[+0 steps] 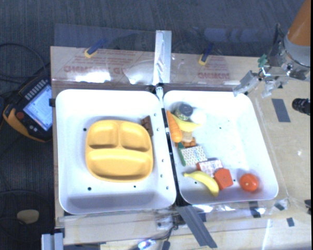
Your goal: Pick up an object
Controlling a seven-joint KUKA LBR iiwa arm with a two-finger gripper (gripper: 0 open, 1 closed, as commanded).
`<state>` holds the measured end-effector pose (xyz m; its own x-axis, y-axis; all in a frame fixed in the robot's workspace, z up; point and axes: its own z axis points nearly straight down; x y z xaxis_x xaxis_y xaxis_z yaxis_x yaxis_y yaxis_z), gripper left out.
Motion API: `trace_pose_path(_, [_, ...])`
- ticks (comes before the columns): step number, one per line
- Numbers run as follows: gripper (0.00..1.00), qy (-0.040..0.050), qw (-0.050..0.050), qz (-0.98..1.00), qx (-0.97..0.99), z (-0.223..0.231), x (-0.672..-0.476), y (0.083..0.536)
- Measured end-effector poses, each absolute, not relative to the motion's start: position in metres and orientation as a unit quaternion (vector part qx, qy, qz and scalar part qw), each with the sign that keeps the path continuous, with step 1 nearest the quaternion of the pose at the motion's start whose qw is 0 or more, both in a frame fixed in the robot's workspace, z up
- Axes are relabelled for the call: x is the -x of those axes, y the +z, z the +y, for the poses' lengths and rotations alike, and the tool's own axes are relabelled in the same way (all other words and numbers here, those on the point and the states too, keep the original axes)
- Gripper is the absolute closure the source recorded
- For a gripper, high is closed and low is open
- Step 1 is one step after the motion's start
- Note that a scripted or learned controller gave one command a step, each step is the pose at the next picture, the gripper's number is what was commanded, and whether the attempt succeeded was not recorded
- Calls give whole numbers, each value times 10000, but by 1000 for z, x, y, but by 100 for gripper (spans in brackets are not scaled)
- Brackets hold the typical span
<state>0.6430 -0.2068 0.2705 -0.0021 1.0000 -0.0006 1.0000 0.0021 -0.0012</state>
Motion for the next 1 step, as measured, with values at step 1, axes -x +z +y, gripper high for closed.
trace_pose_path(1, [0,-39,-7,-7594,6506,-215,-637,98])
